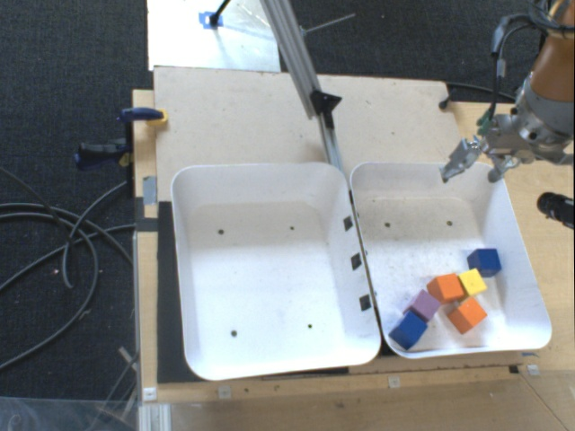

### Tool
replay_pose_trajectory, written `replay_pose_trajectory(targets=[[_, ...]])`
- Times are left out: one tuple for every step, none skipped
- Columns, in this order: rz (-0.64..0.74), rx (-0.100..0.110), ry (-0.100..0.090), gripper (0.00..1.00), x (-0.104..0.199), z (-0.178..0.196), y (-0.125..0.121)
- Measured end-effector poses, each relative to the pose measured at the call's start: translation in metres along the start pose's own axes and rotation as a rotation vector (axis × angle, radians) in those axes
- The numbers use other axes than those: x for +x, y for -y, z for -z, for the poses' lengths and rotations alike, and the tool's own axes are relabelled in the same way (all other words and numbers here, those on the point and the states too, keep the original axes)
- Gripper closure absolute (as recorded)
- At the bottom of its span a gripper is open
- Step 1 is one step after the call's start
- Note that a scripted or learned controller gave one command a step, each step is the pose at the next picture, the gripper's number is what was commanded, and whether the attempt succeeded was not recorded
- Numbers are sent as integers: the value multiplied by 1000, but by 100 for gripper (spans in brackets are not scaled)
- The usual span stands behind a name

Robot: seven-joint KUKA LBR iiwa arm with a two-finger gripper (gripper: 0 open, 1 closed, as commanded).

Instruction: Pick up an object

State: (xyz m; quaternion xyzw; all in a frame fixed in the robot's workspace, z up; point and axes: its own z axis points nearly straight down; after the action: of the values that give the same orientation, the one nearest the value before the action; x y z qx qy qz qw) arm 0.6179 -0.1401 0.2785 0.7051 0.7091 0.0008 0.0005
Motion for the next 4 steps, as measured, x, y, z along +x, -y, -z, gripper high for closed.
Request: replay_pose_trajectory(targets=[[-9, 8, 0, 0, -49, -109, 51], [2, -21, 11, 0, -70, -163, 75], [2, -25, 12, 100, -71, -153, 74], [0, -17, 9, 100, -58, -166, 90]])
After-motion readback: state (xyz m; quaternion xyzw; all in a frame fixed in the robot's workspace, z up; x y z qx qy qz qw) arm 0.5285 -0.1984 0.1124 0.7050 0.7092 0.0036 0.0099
